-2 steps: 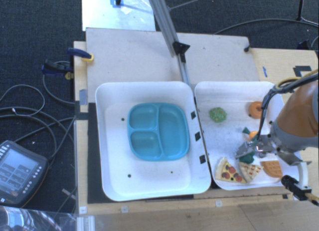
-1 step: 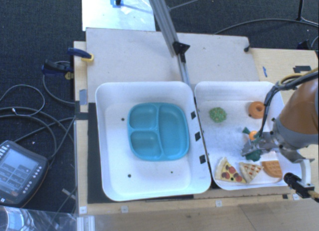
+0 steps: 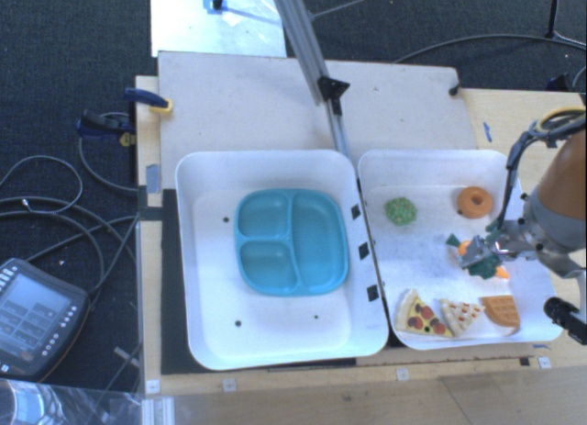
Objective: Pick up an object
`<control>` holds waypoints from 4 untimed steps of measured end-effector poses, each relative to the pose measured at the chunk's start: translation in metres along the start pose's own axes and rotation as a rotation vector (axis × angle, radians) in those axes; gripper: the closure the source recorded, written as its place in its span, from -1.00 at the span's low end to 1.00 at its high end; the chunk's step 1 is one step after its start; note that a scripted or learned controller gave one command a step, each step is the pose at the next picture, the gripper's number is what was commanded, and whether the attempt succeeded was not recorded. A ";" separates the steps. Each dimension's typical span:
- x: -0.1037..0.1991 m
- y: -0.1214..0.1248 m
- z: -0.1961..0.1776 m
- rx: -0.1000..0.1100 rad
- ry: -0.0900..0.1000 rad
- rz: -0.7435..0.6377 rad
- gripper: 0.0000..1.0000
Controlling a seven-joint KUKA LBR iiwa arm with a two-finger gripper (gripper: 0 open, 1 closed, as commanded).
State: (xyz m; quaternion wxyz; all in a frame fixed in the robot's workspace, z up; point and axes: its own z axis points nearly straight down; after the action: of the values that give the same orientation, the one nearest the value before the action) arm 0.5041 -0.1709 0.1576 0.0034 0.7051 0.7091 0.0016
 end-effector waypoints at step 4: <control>0.108 0.033 -0.055 0.006 0.005 -0.005 1.00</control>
State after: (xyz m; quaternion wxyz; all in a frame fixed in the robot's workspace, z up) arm 0.5365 -0.0629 0.2127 -0.0004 0.7032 0.7110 0.0014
